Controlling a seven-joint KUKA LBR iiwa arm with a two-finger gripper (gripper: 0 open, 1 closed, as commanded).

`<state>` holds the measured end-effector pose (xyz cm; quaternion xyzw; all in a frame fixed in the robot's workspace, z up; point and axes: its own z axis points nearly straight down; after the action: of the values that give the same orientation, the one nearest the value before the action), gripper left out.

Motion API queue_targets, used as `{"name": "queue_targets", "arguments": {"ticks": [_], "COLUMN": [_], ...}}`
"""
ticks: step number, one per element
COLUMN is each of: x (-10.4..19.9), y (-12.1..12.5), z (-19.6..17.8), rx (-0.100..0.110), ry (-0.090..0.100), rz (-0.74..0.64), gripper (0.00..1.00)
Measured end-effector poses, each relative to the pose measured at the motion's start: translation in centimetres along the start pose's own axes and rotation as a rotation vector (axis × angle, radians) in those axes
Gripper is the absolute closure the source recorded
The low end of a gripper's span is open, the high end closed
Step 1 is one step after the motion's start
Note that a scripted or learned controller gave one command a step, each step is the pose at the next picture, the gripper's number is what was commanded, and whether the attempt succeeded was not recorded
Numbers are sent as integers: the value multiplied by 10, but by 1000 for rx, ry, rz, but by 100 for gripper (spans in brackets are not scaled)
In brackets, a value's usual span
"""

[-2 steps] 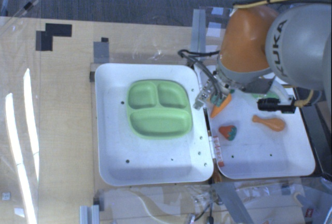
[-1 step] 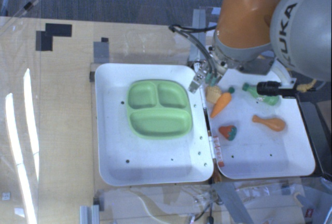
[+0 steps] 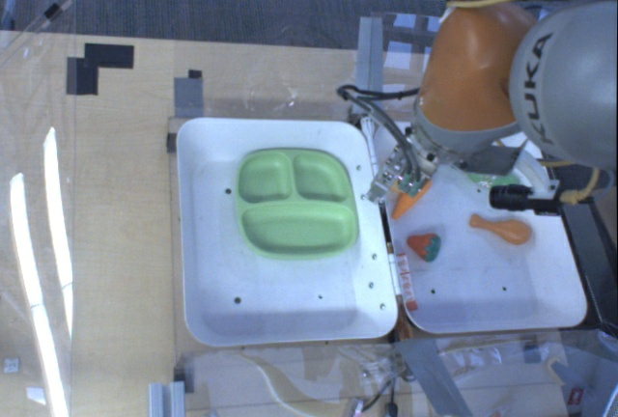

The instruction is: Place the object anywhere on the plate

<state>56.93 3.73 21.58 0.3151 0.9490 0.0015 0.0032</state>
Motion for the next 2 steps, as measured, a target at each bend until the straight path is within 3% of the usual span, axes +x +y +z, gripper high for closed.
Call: {"name": "queue_targets", "arguments": {"ticks": [1,2], "x": [-5,-3], "y": [58,9], "z": [2,30], "rx": [0,1], "ry": [1,1], "rz": [61,70], "gripper": [100,100]}}
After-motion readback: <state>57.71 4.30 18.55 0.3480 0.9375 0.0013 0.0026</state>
